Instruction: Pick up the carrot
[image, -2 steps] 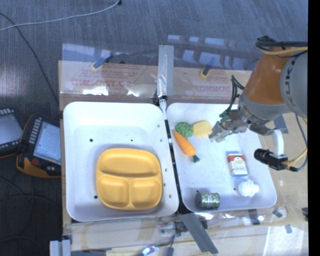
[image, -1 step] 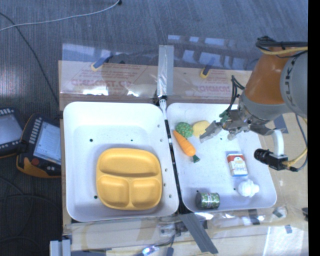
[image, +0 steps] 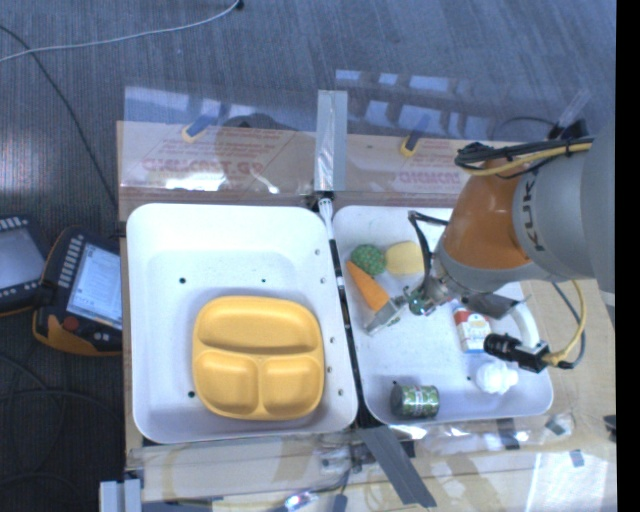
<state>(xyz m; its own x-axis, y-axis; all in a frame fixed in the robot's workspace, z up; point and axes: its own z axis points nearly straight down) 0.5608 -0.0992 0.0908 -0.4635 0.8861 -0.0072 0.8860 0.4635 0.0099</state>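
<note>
- Carrot (image: 368, 287) lies slanted in the right bin (image: 530, 400), near its left wall, just below a green vegetable (image: 368, 259).
- Tool (image: 392, 312) hangs just right of the carrot, fingers apart, holding nothing.
- Approach step, judging by this; next the fingers must straddle the carrot and close.

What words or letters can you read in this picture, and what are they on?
"KU", the start of a larger word, in dark letters on the grey arm.
Red print on the cardboard behind the bins: too blurred to read.
Label on the small bottle: too small to read.
Label on the green can: too small to read.
Screen of the handheld pendant: unreadable.
</note>
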